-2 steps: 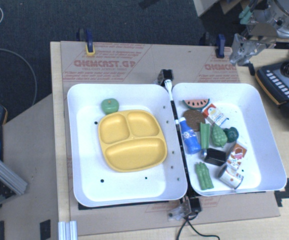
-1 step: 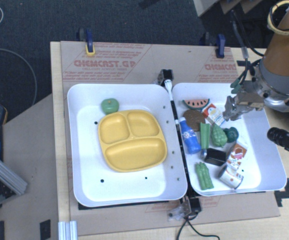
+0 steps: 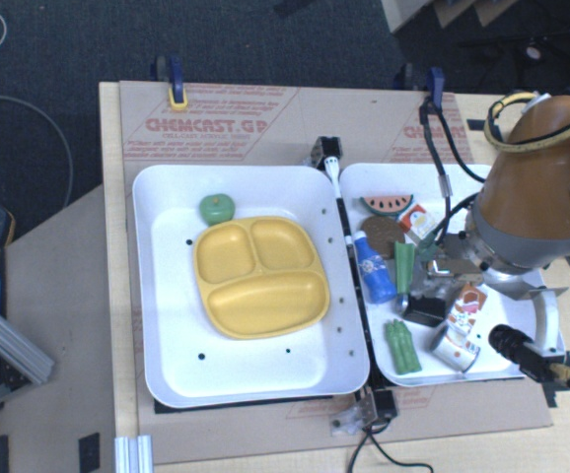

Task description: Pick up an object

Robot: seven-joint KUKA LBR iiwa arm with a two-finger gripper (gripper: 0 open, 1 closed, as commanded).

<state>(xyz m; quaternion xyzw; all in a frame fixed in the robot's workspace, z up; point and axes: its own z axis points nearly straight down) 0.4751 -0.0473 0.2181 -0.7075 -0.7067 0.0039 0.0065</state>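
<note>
Two white bins side by side on the bench; landmark is the yellow divided plate (image 3: pixel 261 276) lying flat in the left bin (image 3: pixel 157 294). A green apple (image 3: pixel 217 207) sits just beyond the plate's far-left corner, touching or nearly touching its rim. Everything else is to the plate's right, past the divider, in the right bin (image 3: pixel 507 368): a blue bottle (image 3: pixel 373 272) closest to the plate, a green stick-shaped item (image 3: pixel 401 346) nearer the camera, a watermelon slice (image 3: pixel 387 203) at the far end, a brown round piece (image 3: pixel 382 233) just below it, and a white carton (image 3: pixel 460 333) further right. The arm's orange band (image 3: pixel 541 180) hangs over that bin. The gripper (image 3: pixel 428 289) is down among the clutter right of the blue bottle (dark parts, hard to read), so cannot tell how wide it stands or whether anything is caught in it.
</note>
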